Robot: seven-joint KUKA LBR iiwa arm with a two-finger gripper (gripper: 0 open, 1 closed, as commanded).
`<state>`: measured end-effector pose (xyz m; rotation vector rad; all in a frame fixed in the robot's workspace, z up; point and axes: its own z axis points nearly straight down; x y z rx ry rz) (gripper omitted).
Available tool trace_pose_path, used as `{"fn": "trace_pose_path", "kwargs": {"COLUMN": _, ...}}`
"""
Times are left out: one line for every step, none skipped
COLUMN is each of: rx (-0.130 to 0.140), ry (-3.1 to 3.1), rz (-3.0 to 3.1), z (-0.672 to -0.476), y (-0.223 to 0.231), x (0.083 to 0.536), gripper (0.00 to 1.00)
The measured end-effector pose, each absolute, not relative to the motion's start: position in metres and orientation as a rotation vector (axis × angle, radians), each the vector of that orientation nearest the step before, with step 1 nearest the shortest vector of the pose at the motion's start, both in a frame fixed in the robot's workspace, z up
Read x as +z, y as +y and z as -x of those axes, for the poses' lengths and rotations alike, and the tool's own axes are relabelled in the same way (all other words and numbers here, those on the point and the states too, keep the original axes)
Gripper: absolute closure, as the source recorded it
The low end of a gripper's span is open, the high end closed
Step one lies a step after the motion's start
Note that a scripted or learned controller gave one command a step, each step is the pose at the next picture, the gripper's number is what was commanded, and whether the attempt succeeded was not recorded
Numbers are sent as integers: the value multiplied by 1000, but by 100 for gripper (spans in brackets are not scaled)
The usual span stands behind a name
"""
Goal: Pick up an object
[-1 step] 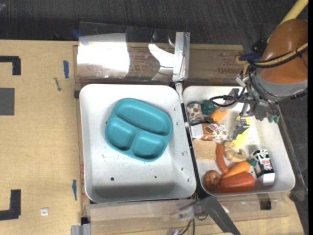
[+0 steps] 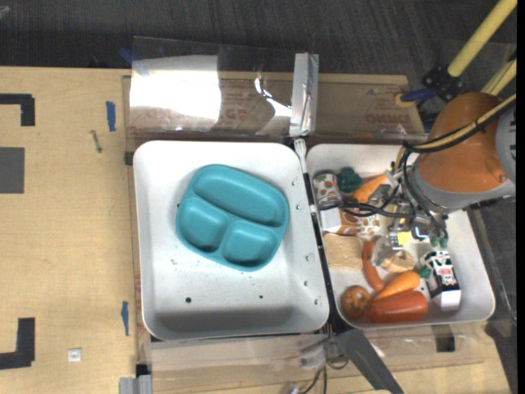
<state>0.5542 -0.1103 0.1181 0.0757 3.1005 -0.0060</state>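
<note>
Orange band: arm (image 2: 459, 150) enters from 3 o'clock, wrist low over right bin (image 2: 480, 257)
Gripper (image 2: 399, 238): buried in the clutter – jaws hidden by cabling, can't tell their state
Targets: toy food heaped in right bin – carrot (image 2: 398, 285) and red pepper (image 2: 399, 305) at 6 o'clock of the gripper, onion (image 2: 355, 300) at 7, can (image 2: 326, 189) at 10
Left bin (image 2: 164, 220): teal tray (image 2: 232, 215) only, well apart
Advice: likely mid-descent; centre on one item, not a seam between two – the carrot looks the most exposed
Risk: tight packing, neighbours may block closure
</note>
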Motion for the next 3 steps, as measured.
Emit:
{"fn": "trace_pose_path", "kwargs": {"rx": -4, "ry": 3095, "rz": -204, "z": -493, "y": -105, "x": 99, "gripper": 0}}
{"fn": "trace_pose_path", "kwargs": {"rx": -7, "ry": 3087, "rz": -302, "z": -492, "y": -104, "x": 98, "gripper": 0}}
{"fn": "trace_pose_path", "kwargs": {"rx": -11, "ry": 3091, "rz": -221, "z": -492, "y": -99, "x": 99, "gripper": 0}}
